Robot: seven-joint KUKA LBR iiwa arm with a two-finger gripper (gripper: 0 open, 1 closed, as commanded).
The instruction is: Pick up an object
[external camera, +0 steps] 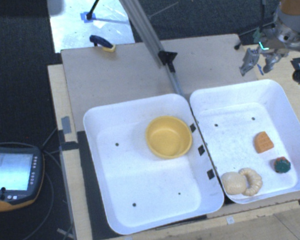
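Two fingers of the gripper point(259, 62) hang spread apart with nothing between them, above the bench beyond the right bin point(235, 99). The orange block point(263, 142) lies at six o'clock from them, well apart, inside that bin.

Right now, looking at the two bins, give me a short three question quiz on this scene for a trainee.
1. True or false: the yellow bowl sits in the left bin.
2. Which thing in the right bin lies nearest its right wall? A) orange block B) dark green object C) cream-coloured object
3. Fill in: the pincer hovers beyond the ____ bin's far rim, with nothing between its fingers.

Key: 1 true; 2 B; 3 right.
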